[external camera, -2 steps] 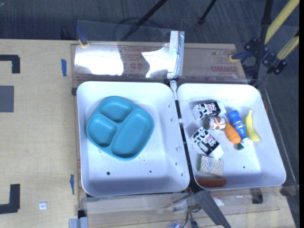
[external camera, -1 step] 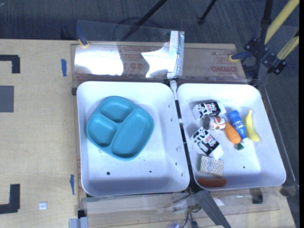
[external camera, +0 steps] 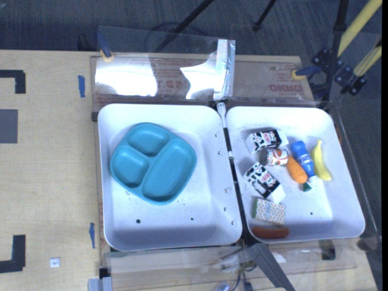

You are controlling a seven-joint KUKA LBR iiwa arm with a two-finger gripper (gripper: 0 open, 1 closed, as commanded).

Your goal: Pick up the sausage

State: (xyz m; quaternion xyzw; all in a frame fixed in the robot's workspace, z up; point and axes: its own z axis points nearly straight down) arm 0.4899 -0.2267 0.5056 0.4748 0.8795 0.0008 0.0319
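You see the sausage (external camera: 270, 232) lying at the right bin's (external camera: 345, 217) front edge, just below the patterned packet (external camera: 270, 211). Blue plate (external camera: 153, 161) sits in left bin. Hand state: can't tell.

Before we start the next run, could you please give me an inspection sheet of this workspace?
Surface: two white bins, left bin and right bin, on a wooden bench.
Job's things: sausage at the right bin's near edge.
Clutter: blue divided plate in left bin; two cow-print cartons, can, carrot, blue bottle, banana, patterned packet.
Grippers: nothing seen.
Cables: nothing seen.
Surroundings: stand legs on dark floor.
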